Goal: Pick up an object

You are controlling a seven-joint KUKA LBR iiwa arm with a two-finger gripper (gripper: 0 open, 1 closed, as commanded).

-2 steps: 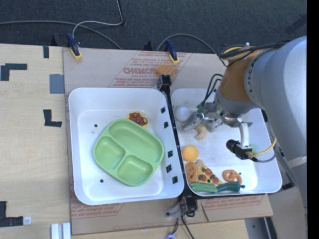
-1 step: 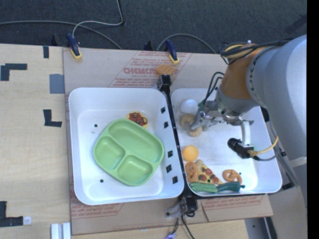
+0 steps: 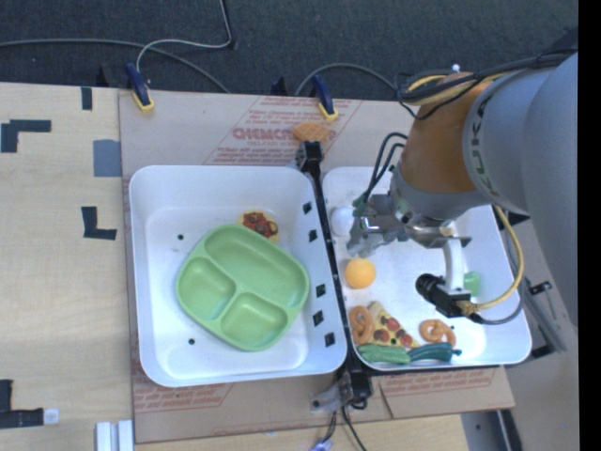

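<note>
My gripper (image 3: 364,240) hangs low over the left part of the right bin (image 3: 502,346), just above an orange ball (image 3: 359,273). The ball lies free on the bin floor below the fingertips. Close to the bin's front wall lie a pizza slice (image 3: 385,327), a pretzel (image 3: 435,330), another pretzel-like piece (image 3: 360,320) and a green and blue pod-shaped toy (image 3: 408,352). A small green block (image 3: 470,283) sits by the arm's black fitting at the right.
The left bin (image 3: 150,252) holds a green divided plate (image 3: 243,287) and a small red and yellow food toy (image 3: 259,223) behind it. A black divider with clips (image 3: 322,252) runs between the bins. Cables and clamps lie along the bench's back edge.
</note>
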